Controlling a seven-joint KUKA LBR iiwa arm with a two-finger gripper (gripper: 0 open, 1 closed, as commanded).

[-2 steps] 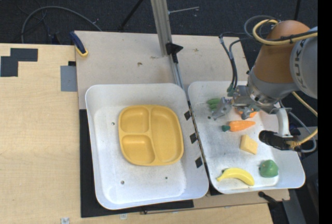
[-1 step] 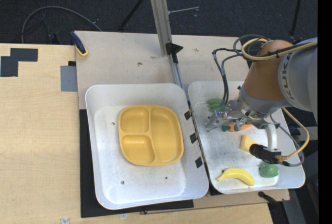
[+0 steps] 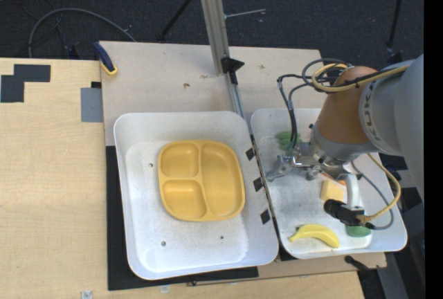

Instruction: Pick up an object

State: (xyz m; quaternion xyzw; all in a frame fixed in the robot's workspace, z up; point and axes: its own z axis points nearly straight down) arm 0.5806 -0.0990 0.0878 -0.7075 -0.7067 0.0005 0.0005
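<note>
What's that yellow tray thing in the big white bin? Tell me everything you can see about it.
The yellow tray looks like a moulded plastic meal plate, roughly square with rounded corners and a raised rim. Ridges split it into three wells: two smaller ones on the left, one above the other, and a longer one down the right side. Nothing shows in any of them. It lies flat, right way up and slightly turned, near the middle of the left bin, resting on the bin's floor. The robot's arm is over the other bin, apart from it.
</note>
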